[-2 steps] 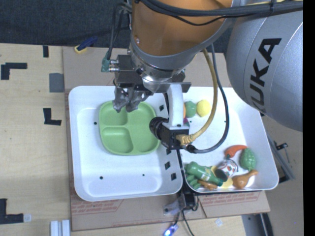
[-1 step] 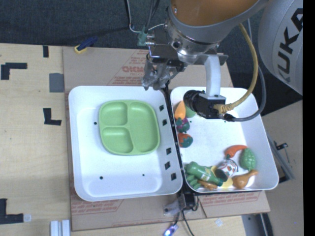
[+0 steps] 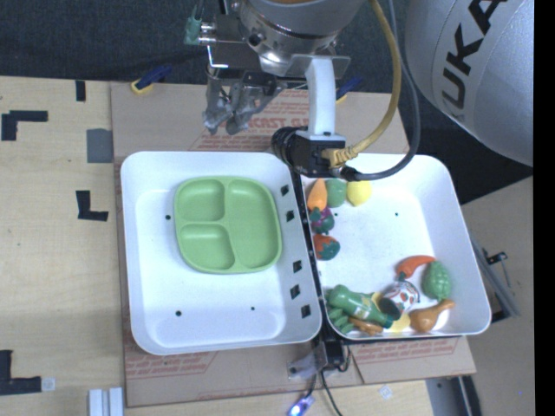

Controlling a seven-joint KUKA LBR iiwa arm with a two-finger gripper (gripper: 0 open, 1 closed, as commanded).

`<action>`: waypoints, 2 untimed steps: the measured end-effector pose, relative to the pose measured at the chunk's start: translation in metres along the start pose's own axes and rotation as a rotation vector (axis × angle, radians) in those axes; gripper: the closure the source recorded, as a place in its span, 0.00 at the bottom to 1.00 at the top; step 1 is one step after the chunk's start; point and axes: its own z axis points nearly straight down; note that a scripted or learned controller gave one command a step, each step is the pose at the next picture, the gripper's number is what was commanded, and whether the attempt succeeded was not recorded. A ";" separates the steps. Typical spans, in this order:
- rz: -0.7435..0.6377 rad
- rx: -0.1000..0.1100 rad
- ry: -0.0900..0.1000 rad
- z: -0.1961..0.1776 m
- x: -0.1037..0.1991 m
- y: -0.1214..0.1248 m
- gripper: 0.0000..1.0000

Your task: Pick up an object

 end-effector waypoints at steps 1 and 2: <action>0.004 0.004 -0.002 0.002 -0.003 0.000 0.00; 0.001 0.005 -0.002 -0.008 -0.002 0.000 1.00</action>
